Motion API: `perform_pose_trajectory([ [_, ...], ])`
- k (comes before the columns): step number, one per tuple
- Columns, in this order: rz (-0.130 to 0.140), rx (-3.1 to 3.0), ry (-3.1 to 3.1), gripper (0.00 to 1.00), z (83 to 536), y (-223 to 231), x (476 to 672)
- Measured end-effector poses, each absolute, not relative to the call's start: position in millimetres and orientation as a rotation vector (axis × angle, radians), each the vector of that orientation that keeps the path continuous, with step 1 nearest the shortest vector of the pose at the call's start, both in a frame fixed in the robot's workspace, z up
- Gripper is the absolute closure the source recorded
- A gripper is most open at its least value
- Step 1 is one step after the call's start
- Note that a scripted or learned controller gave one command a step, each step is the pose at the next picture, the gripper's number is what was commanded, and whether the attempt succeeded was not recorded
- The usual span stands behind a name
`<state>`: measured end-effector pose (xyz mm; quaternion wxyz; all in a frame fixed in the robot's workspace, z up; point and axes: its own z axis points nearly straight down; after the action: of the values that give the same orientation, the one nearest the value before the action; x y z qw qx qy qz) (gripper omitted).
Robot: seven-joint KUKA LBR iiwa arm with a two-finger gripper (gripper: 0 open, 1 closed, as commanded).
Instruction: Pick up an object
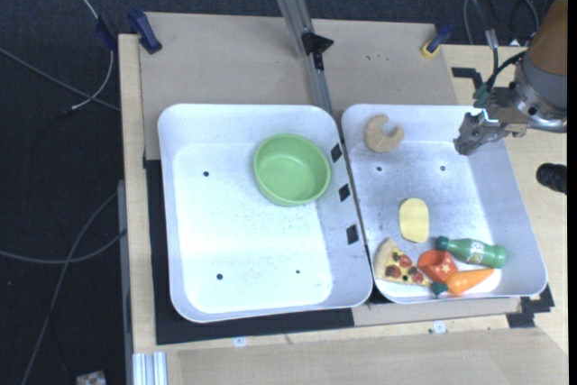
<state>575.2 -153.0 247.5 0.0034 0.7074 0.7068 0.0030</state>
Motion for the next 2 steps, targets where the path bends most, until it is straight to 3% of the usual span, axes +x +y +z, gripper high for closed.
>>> perform_pose_trajectory([
  [1,0.005,2.218,2.22,1.0,259,-153,576.4],
  [2,-0.003,2.223,2.235,1.0,246,-101,584.4],
])
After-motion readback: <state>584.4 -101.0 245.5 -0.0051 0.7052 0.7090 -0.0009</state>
